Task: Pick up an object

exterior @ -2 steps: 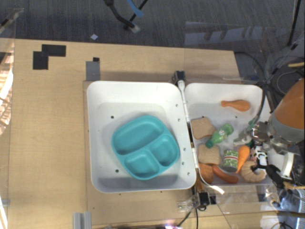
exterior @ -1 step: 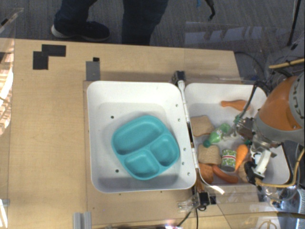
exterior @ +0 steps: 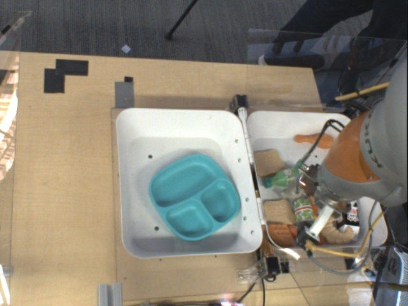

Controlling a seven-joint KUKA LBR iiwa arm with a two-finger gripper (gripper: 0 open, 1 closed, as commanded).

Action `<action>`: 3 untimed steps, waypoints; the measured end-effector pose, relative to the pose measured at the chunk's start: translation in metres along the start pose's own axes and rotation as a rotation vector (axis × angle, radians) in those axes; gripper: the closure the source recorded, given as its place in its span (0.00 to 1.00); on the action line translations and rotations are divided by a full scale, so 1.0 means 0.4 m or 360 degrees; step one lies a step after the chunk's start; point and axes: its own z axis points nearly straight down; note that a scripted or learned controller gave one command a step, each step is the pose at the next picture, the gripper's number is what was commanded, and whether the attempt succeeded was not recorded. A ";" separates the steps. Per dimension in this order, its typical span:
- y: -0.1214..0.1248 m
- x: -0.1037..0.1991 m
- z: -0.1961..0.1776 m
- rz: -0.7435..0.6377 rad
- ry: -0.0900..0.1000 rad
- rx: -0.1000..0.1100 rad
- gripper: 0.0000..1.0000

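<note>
The right bin (exterior: pixel 280 123) holds several small objects. A brown bread-like slab (exterior: pixel 269 160) lies near its left wall. A green item (exterior: pixel 278 181) lies just below that slab. Lower down are a second brown slab (exterior: pixel 278 210) and a reddish sausage-like piece (exterior: pixel 284 233). An orange carrot-like piece (exterior: pixel 310 139) lies toward the back. The arm's orange band (exterior: pixel 347 157) hangs over the bin's right half. My gripper (exterior: pixel 307 199) is low among the objects, right beside a green-and-red bottle-like item (exterior: pixel 303 209). Whether anything sits in the gripper is hidden.
The left bin (exterior: pixel 137 129) holds a teal divided plate (exterior: pixel 194 196). A tan object (exterior: pixel 335 235) and a small dark item (exterior: pixel 352 217) lie under the arm at the right bin's front. Cables (exterior: pixel 331 252) run along that bin's front edge.
</note>
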 end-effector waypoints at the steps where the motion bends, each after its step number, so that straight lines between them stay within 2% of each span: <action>1: 0.007 0.007 -0.031 -0.0012 0.0008 -0.0009 1.00; 2: 0.028 0.226 -0.247 0.0081 0.0002 0.0018 1.00; 3: 0.071 0.218 -0.379 0.0518 -0.0015 0.0021 1.00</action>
